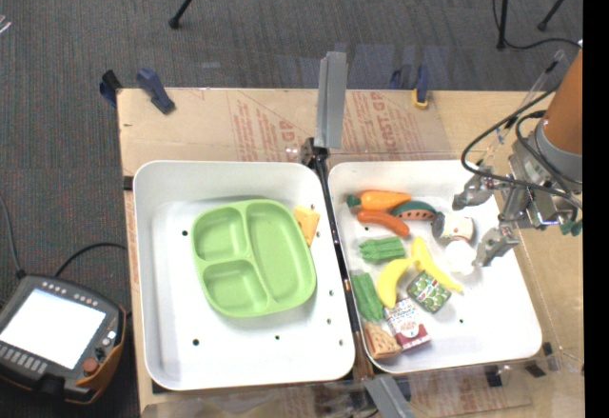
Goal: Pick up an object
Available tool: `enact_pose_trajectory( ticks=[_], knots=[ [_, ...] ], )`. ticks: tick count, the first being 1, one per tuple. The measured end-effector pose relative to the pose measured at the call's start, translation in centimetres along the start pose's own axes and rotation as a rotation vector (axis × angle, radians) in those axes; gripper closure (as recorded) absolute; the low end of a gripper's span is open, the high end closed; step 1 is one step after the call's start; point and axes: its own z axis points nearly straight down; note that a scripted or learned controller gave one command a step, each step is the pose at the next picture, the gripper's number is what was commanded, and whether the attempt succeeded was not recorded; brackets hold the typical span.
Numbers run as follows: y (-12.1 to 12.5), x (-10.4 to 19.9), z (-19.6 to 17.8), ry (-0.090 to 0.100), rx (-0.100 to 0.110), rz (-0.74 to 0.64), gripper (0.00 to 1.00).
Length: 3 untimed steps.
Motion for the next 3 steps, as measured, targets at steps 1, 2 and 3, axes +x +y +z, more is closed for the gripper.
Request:
enact_pose_trajectory(
  ticks=[1,2,3],
  knots=[
    [2.7,-0.2,15.8,0.006,-0.002,0.013,0.00],
    [6.1,-8.2,17.5,0.002,-0.002,0.049,0.00],
    [4.8,-0.4,17.4,0.001,0.000,-0.019,0.00]
  ],
)
